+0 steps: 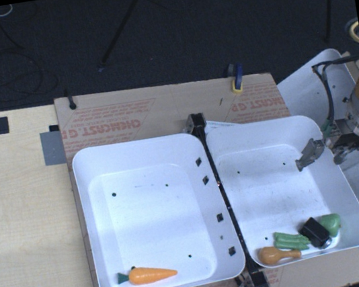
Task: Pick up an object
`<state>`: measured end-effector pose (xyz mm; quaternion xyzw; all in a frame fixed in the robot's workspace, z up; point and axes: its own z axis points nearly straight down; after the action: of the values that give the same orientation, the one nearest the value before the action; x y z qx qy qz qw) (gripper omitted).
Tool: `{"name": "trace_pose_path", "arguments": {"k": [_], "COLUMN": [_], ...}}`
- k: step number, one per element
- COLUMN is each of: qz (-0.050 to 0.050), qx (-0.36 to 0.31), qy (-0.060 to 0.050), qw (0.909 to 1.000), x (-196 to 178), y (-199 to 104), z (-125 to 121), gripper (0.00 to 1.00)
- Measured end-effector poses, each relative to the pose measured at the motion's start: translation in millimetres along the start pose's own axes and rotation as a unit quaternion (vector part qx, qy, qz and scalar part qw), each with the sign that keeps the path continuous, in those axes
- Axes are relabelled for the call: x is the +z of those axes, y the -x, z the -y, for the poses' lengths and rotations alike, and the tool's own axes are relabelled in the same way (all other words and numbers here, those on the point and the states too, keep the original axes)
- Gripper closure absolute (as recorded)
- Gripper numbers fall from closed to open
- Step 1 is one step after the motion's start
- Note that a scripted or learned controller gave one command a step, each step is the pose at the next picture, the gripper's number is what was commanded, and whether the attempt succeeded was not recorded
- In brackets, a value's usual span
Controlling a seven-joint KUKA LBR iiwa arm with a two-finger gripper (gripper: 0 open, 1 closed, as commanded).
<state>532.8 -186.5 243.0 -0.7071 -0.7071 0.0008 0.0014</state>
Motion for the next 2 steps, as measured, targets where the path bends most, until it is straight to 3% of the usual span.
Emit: {"name": "trace_pose_path", "arguments": {"k": [1,2], "qz": [-0.002,0.0], "qx": [-0.003,-0.002], "qy": [-0.002,0.001], "qw": [1.0,1.0], "x": [112,126], "y": [-46,-83], "z": [-70,-111], "gripper": [0.0,0.0]}}
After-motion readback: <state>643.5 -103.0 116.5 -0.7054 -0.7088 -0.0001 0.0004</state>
